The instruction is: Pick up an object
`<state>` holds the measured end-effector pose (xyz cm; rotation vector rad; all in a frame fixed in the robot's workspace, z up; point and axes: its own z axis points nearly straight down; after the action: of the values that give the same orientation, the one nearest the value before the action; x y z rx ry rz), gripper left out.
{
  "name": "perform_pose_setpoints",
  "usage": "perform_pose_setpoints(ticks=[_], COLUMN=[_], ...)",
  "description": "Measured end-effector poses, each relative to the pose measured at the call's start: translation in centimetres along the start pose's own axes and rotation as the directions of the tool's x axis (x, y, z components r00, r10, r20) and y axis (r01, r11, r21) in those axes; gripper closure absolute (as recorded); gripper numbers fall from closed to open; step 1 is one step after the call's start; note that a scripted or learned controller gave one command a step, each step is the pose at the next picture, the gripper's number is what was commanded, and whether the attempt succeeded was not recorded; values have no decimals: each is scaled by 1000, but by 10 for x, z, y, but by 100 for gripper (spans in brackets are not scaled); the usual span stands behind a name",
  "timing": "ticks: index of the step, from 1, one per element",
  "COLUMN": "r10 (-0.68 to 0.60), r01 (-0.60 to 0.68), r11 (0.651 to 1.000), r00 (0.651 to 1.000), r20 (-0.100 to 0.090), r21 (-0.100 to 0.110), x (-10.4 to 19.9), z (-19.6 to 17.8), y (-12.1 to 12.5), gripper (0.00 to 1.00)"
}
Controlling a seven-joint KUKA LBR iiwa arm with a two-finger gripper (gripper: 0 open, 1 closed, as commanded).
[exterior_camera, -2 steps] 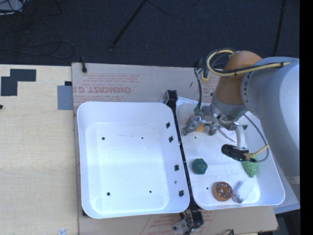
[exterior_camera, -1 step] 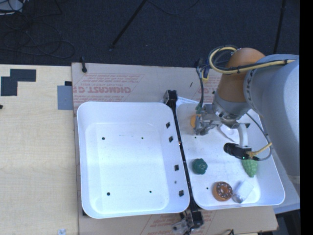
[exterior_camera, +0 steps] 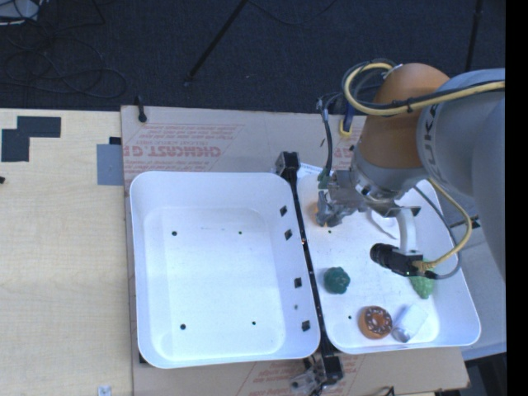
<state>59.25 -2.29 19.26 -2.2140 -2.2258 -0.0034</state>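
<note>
The right bin (exterior_camera: 462, 324) holds a dark green lump (exterior_camera: 336, 280) near its middle left, a round orange and brown object (exterior_camera: 376, 322) by the front wall, a pale clear object (exterior_camera: 407, 323) beside it, and a bright green piece (exterior_camera: 424, 286) at the right. My gripper (exterior_camera: 328, 212) is low in the back left part of this bin, close to the divider. A small orange thing (exterior_camera: 317, 210) shows at its tip. The arm (exterior_camera: 404, 130) covers the back of the bin.
The left bin (exterior_camera: 148, 221) lies beside the right one, split from it by a black clipped divider (exterior_camera: 299, 246). Cardboard (exterior_camera: 190, 143) lies under both bins. A black fitting with yellow cable (exterior_camera: 396, 258) hangs off the arm over the right bin.
</note>
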Motion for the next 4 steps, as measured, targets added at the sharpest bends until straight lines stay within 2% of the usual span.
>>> perform_pose_setpoints(ticks=[1,2,3,4], r10=[-2,0,-1,9], r01=[2,0,1,-9], r11=[1000,1000,1000,1000], r00=[1000,1000,1000,1000], r20=[2,4,5,5], r21=[-5,4,6,8], x=[70,67,67,24], z=[-57,-63,-62,10], y=[47,44,44,50], gripper=[100,100,0,0])
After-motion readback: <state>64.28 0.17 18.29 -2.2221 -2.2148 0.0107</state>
